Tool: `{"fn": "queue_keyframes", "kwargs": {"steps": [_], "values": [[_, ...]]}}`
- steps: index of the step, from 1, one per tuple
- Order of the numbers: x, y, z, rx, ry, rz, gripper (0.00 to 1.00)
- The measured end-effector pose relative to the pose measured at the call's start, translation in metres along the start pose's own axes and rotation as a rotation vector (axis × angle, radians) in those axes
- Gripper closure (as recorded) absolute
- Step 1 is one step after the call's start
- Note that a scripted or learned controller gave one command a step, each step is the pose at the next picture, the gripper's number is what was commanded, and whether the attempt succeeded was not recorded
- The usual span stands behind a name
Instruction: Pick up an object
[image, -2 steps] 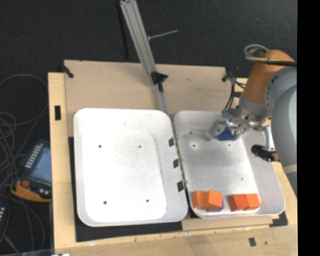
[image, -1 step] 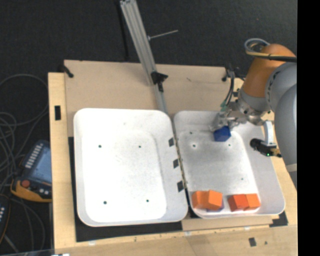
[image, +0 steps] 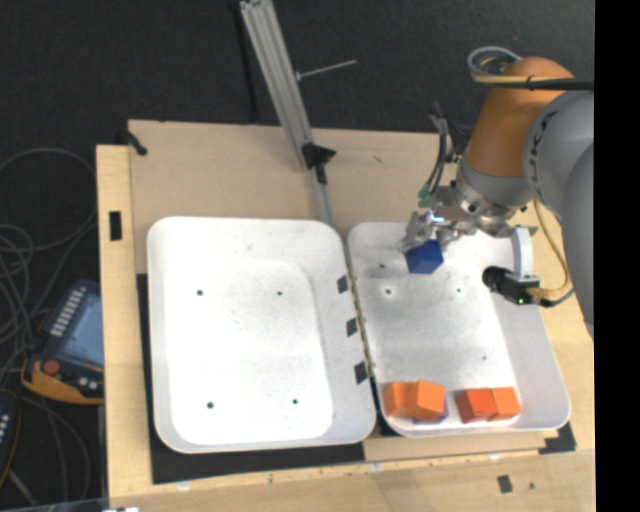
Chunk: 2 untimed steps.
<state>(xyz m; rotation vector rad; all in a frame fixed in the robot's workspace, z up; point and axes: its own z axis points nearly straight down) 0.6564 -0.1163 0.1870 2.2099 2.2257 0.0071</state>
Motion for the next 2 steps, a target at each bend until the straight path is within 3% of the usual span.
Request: {"fn": "queue_keyframes", "kwargs": {"steps": [1,2], "values": [[0.083,-0.003,-0.05,0.001,0.003,-0.003,1.0],[0.153,-0.022,-0.044,0.008,0.003,-0.001,1.0]]}}
